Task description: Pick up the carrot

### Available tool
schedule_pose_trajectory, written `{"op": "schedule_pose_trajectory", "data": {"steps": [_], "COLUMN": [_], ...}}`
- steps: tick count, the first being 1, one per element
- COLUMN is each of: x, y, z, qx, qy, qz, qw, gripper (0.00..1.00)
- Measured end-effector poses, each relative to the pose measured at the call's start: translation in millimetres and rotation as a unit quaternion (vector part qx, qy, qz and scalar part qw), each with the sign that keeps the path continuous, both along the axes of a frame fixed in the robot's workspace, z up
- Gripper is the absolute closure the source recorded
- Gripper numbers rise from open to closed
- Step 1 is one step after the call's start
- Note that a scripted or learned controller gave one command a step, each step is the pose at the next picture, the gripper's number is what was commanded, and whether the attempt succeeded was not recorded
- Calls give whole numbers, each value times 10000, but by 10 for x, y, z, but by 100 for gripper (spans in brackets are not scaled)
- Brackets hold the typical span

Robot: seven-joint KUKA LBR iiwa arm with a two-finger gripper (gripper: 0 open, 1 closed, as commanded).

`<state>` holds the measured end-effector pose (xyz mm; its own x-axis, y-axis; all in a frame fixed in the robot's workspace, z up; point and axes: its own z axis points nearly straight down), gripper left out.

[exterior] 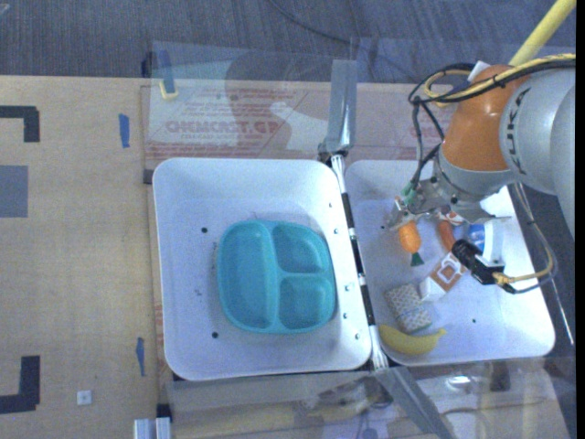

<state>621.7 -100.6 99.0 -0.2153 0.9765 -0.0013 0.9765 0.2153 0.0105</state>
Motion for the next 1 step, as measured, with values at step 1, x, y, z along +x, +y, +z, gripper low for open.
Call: {"op": "schedule_pose_trajectory", "data": {"steps": [1], "x": [204], "y": [427], "z": [861], "qx": [-1], "qy": [49], "qz": [-986], "qw": [9951], "gripper": [100]}}
